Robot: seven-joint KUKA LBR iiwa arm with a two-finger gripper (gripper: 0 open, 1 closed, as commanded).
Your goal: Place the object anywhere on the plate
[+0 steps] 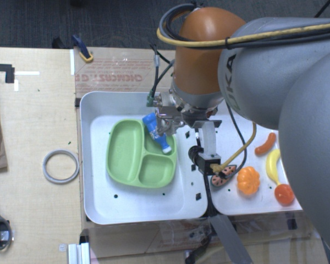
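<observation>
Right bin [231,202]: orange pumpkin [248,180], red tomato [284,194], yellow banana [273,165], orange-red sausage-shaped item [265,143], small spotted slice [222,175] near dividing edge.
Left bin [93,164]: green three-compartment plate [133,155], centre-right; bare white floor along left and near walls.
Blue object [156,132]: tilted, over plate's right rim, lower end at rim by right compartments.
Gripper [166,122]: at object's upper end; open or closed, cannot tell.
Worktop [33,120]: grey tape ring [60,165] left of bin.
Far: cardboard sheet [118,73].
</observation>
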